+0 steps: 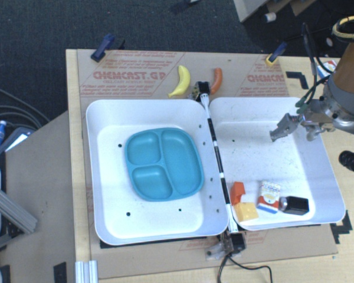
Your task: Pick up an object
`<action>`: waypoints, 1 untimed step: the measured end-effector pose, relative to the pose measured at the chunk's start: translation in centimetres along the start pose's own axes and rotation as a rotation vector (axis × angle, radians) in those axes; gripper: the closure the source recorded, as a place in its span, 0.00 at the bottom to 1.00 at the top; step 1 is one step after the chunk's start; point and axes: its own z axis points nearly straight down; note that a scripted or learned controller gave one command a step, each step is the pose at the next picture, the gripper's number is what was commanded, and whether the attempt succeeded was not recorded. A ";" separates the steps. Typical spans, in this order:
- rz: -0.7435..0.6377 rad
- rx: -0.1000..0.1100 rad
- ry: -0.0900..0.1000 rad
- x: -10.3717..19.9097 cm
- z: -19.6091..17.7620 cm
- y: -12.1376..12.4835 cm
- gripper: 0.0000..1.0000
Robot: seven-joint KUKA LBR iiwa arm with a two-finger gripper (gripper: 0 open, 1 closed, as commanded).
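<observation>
Small black box (296, 204) lies at the right bin's (318, 158) near edge, beside an orange block (238, 191). Gripper (292, 127) hovers well above it, fingers spread, empty. I fear clutter deflecting a finger.

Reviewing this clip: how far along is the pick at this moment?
Nothing looks picked yet. The gripper hangs above the upper part of the right bin with nothing between its fingers. The small items, including an orange block, a yellow piece and a black object, lie at the bin's near edge. Reaching, grasping and lifting remain.
</observation>
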 end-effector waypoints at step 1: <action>0.001 0.000 -0.001 -2.8 15.6 -2.2 0.00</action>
